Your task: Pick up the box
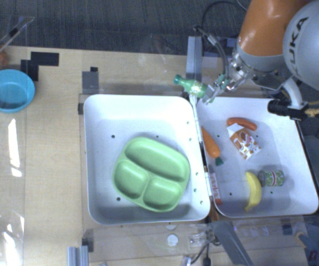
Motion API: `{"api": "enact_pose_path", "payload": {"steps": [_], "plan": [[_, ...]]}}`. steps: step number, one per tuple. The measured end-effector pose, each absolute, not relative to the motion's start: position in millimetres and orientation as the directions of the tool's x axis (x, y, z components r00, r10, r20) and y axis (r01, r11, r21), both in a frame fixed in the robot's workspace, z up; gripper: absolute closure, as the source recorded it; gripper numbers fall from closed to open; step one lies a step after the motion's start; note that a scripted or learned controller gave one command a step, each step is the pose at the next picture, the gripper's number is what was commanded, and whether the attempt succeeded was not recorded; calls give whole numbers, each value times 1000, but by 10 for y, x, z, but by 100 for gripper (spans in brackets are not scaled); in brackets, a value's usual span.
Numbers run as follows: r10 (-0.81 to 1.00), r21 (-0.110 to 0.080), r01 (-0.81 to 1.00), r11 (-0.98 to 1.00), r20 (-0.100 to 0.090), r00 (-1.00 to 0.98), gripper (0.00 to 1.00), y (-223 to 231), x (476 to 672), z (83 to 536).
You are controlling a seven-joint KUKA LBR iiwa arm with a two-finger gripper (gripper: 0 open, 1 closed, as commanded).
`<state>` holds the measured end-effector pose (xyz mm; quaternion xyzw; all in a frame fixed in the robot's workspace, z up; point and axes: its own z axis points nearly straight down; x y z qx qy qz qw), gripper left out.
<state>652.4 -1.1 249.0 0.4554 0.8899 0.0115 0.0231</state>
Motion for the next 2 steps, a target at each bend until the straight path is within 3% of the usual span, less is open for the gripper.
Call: {"api": "enact_pose_path", "payload": {"steps": [2], "plan": [[806,55,805,591,-41,-590,100,-5,6558,2741]]}}
